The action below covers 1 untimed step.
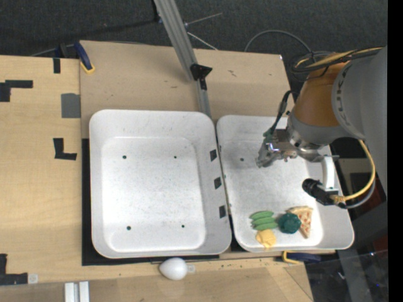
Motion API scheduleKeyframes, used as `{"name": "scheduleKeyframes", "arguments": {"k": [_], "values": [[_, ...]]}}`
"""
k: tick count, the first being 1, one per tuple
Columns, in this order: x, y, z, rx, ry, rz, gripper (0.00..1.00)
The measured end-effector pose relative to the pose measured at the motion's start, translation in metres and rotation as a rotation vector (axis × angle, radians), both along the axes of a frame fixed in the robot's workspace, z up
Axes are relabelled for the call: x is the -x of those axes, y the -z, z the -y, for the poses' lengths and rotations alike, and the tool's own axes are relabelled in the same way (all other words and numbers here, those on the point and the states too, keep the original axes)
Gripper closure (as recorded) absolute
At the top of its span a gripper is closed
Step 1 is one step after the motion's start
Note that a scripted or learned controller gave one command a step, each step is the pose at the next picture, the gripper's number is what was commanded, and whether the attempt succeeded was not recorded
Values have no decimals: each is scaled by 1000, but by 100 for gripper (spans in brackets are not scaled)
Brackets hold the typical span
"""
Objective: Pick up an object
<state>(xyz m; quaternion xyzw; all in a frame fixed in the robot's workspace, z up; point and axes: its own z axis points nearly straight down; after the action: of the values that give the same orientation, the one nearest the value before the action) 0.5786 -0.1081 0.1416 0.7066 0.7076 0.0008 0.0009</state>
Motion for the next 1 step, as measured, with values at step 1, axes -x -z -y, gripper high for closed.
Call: {"name": "scheduleKeyframes", "arguments": {"k": [1], "values": [[7, -59, 3, 1, 0, 2, 100]]}}
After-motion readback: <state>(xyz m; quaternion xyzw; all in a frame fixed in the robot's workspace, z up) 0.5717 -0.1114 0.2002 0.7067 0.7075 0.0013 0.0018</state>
